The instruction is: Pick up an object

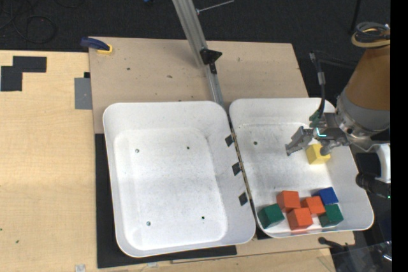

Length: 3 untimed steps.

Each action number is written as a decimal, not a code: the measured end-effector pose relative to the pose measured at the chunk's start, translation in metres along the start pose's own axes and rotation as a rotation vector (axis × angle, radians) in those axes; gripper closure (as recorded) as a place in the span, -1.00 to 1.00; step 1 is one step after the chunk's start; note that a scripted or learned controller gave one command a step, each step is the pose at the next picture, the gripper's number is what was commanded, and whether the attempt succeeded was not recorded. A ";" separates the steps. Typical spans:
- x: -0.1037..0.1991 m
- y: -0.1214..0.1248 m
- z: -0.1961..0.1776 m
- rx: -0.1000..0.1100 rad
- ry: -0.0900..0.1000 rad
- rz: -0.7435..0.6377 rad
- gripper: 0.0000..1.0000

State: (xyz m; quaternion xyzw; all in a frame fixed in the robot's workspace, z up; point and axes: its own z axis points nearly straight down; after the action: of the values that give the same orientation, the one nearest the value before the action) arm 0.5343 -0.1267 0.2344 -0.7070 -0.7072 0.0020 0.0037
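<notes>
My gripper (pixel 307 147) hangs over the right bin (pixel 268 118), at its middle right, under the grey and orange arm. Its fingers stand apart: one grey finger (pixel 294 143) points down-left, the other sits by a yellow block (pixel 317 155). That yellow block is at the right-hand finger, and no finger presses on its left side. Whether it rests on the bin floor I cannot tell. Near the front of the same bin lie three orange blocks (pixel 299 208), two green blocks (pixel 271 215) and a blue block (pixel 327 195), all apart from the gripper.
The left bin (pixel 127 137) stands beside the right one, joined by black clips (pixel 234 169). A slanted aluminium bar (pixel 191 25) rises behind the bins. A blue-and-yellow clamp (pixel 97 44) lies at the bench's far left corner.
</notes>
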 end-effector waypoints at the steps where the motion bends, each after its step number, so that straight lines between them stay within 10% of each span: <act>1: -0.001 0.001 -0.002 -0.005 -0.001 0.004 -1.00; 3: -0.003 -0.006 0.115 0.002 0.001 0.001 -1.00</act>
State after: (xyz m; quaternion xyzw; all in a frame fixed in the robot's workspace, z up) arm 0.5270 -0.1296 0.1193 -0.7072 -0.7070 0.0025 0.0048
